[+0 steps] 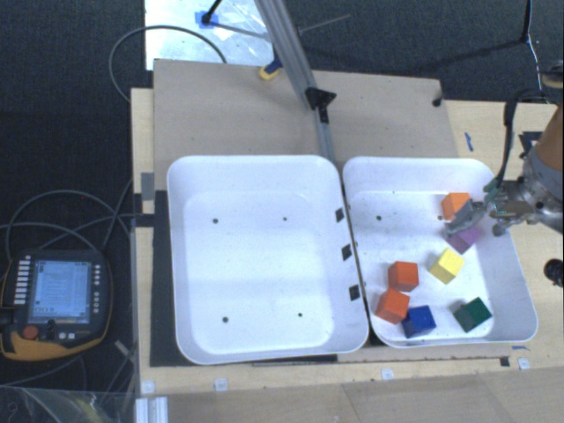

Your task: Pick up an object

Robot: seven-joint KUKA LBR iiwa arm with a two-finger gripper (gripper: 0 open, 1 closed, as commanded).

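Note:
The right bin [370, 188] holds several small blocks. An orange block [455, 204] lies at its far right, with a purple block [468, 237] just in front of it. My gripper [465, 221] reaches in from the right and hangs low between these two, partly covering the purple block. Nearer the front lie a yellow block [446, 265], two orange-red blocks [403, 276] [393, 305], a blue block [419, 321] and a green block [472, 313].
The left bin [256, 254] sits beside the right one, with a shared rim between them. A slanted grey pole [291, 47] crosses the back of the bench. A teach pendant [57, 302] lies on the floor at the left.

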